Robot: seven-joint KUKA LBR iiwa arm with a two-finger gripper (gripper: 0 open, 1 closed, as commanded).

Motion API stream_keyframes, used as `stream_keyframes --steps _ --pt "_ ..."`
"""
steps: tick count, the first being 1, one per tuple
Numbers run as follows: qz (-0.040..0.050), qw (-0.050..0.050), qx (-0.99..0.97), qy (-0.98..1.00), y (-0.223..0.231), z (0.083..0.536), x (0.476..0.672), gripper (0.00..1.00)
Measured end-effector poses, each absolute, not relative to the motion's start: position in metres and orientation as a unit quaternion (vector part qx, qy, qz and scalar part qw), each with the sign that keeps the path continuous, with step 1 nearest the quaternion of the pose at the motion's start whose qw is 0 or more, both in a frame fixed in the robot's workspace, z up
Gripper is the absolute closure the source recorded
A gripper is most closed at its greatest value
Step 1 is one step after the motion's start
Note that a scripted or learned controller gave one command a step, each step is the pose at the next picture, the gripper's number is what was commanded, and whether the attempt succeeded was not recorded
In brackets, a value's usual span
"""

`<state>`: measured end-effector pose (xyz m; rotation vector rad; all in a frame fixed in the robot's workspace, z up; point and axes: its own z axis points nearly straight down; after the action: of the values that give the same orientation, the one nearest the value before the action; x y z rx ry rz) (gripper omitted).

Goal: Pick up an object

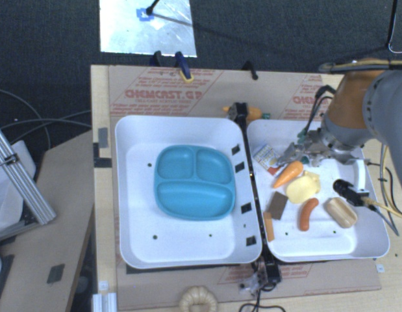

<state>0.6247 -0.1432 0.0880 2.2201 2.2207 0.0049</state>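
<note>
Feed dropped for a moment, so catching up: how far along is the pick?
Done: the arm has reached into the right bin, and its end effector sits low above the carrot.

In hand: nothing visibly held.

Left: grasping and lifting. The carrot, sausage and bread roll all lie on the bin floor.

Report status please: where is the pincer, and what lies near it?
Pincer low in right bin, above carrot. Nothing seen between fingers. Yellow piece touches carrot; sausage close by.
</note>
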Motion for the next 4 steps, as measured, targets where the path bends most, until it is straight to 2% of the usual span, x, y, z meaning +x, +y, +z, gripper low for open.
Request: stream_keyframes --steps 1,2,3,4 --pt "0.0047 0.005 0.707 0.708 -0.143 0.103 0.628 1.00" --pt "0.0016 0.003 0.706 0.708 -0.147 0.154 0.638 1.00" --pt "0.0022 0.003 0.706 0.708 -0.150 0.212 0.631 1.00" --pt "0.0013 0.001 0.706 0.708 -0.150 0.225 0.632 1.00"
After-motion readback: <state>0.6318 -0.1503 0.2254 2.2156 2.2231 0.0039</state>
